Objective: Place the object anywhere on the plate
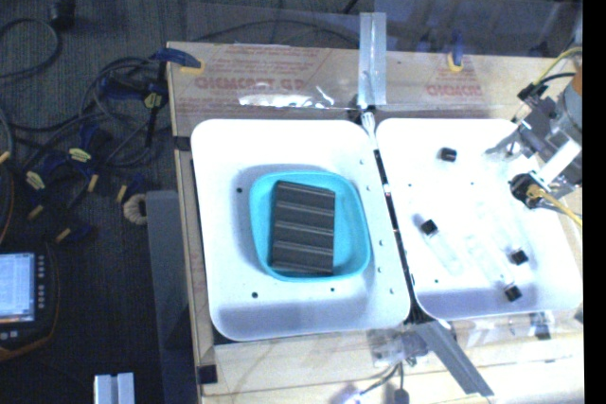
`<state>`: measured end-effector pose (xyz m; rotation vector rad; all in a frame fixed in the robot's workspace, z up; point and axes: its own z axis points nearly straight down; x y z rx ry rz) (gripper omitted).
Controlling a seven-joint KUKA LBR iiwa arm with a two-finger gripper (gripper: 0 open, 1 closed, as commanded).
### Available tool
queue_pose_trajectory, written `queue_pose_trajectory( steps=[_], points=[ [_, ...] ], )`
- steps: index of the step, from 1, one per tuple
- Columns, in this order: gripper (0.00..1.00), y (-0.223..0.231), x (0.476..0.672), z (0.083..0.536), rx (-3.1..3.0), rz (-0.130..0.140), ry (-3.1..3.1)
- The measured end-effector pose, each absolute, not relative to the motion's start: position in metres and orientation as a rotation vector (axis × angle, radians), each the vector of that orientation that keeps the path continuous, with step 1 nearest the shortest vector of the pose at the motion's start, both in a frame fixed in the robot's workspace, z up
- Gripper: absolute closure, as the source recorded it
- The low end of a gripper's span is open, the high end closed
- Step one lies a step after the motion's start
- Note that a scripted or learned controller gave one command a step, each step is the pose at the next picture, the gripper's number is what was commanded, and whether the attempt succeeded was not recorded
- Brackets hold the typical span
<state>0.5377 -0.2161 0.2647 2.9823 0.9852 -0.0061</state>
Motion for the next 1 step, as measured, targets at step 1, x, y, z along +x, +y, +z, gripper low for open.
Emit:
queue_pose_trajectory(
  steps=[1],
  points=[
    [0.00, -0.2235, 0.4828, 0.2128, 3.007, -0.008, 0.918]
  ],
)
